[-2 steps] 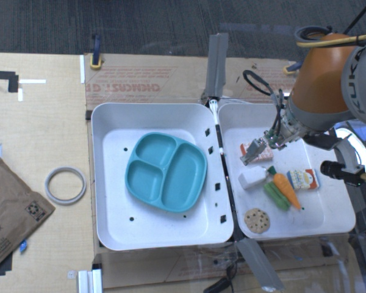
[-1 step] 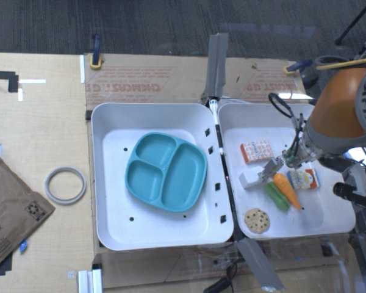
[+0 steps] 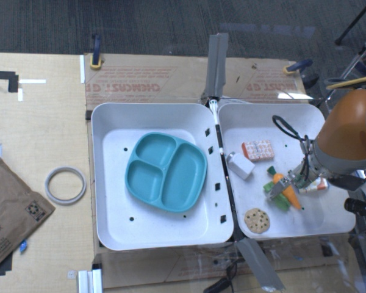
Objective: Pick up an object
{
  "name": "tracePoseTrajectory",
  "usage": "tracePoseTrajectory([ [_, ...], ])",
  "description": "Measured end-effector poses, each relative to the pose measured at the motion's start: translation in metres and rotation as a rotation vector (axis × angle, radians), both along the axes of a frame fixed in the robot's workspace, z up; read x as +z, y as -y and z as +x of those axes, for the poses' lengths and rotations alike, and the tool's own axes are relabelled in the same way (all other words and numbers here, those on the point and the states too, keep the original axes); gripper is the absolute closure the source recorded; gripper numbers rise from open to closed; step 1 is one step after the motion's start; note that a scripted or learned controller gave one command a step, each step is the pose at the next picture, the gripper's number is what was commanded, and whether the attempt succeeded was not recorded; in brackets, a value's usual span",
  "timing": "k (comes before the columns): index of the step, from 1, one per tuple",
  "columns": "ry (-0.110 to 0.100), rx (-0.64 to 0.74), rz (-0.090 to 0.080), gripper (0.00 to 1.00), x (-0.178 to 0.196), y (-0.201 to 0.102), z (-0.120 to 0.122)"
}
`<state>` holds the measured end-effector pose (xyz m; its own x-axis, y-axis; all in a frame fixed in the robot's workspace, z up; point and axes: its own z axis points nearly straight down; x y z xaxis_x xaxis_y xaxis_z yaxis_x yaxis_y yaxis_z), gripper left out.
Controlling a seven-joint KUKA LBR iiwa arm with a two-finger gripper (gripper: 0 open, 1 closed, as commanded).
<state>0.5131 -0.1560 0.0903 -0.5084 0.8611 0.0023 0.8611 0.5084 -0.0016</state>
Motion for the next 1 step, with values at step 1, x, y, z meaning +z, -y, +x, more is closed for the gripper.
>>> tracePoseTrajectory([
  [1, 0.0, -0.004, 0.0, 1.0, 0.0079, 0.0006, 0.0004],
])
